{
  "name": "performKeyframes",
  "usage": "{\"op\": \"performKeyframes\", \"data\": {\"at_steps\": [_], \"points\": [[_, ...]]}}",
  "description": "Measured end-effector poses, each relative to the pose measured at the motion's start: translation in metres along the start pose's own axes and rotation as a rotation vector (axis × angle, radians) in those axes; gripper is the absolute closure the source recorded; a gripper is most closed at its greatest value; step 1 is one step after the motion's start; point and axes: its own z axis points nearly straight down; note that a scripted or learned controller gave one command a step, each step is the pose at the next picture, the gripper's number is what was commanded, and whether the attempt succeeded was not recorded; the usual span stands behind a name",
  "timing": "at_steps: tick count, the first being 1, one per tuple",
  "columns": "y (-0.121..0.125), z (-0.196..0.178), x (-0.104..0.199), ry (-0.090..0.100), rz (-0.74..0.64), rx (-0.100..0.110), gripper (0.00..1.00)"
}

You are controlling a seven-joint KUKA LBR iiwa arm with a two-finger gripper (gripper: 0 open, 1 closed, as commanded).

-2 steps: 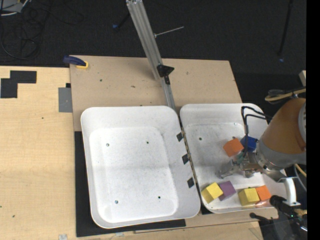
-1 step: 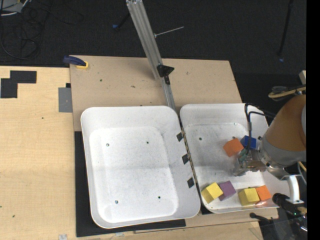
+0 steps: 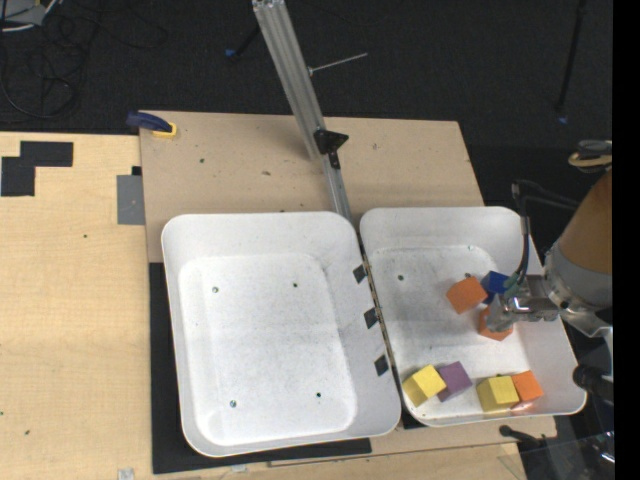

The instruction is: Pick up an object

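1. Nearest the camera, four blocks are sitting along the front wall of the right bin (image 3: 440, 218): a yellow block (image 3: 424, 383) touching a purple block (image 3: 454, 377), and further right a second yellow block (image 3: 497, 393) touching an orange block at the corner (image 3: 527, 386).
2. Deeper in the same bin, the jaws (image 3: 510, 306) are hanging low over a tight cluster; how wide they are standing I cannot tell, since the wrist is hiding their tips.
3. Directly beneath them a red-orange block (image 3: 495, 326) is showing, lying just toward six o'clock from the jaws and probably touching them, though the view is too crowded to be sure.
4. At nine o'clock from the jaws an orange cube (image 3: 465, 294) is sitting tilted, just beside them; a small blue block (image 3: 495, 283) is lying at eleven o'clock, touching that cube.
5. Judging from this, the red-orange block is looking like the nearest target: small, squarish, no clear long axis, half covered by the tool.
6. Nothing is visibly being held between the jaws.
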Motion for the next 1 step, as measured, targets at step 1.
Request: {"op": "performKeyframes", "data": {"at_steps": [1], "points": [[0.0053, -0.0429, -0.0016, 0.001, 0.0, 0.001, 1.0]]}}
